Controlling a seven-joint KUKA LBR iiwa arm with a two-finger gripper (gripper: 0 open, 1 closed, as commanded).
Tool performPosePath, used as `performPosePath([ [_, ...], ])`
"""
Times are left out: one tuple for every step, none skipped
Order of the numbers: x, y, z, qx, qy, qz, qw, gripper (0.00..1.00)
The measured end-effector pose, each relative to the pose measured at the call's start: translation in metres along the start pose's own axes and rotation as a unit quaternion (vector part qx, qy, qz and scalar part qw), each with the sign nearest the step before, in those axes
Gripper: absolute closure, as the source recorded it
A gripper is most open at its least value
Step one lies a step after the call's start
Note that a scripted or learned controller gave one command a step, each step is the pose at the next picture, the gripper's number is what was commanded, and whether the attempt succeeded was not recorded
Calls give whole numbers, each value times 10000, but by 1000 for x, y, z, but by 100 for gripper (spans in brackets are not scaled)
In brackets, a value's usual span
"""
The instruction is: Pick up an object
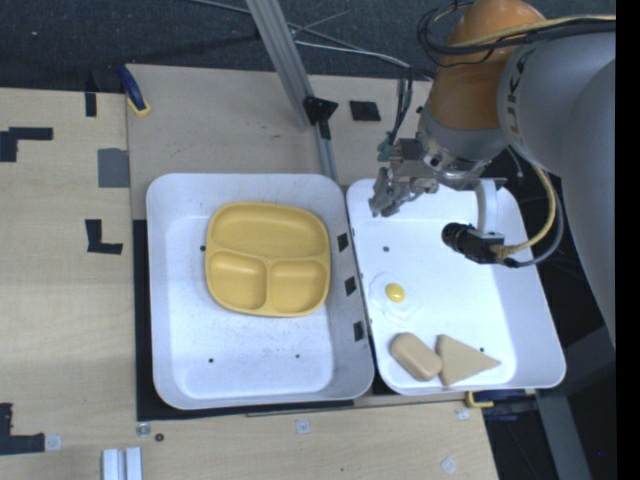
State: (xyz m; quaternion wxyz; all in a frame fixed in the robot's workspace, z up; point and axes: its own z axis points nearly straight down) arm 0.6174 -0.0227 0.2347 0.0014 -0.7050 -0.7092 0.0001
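Note:
The right bin [520, 298] holds a fried-egg toy with a yellow yolk [394, 293] near its left side. A tan bread-roll piece [414, 356] and a tan wedge [464, 359] lie at its front. My gripper [385, 204] hangs over the bin's back left corner, well behind the egg, with its fingers pointing down. No object shows between the fingers. In the left bin [170, 268] a yellow divided plate [268, 258] lies flat.
A slanted metal pole [290, 58] runs down to the gap between the bins at the back. A black cable and connector [475, 240] hang off the wrist over the right bin. Black tape marks dot the wooden bench at left.

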Motion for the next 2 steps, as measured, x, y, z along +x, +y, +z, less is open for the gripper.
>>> performPosePath([
  [51, -10, -6, 1, -1, -4, 10000, 100],
  [103, -21, -9, 3, -1, -7, 10000, 100],
])
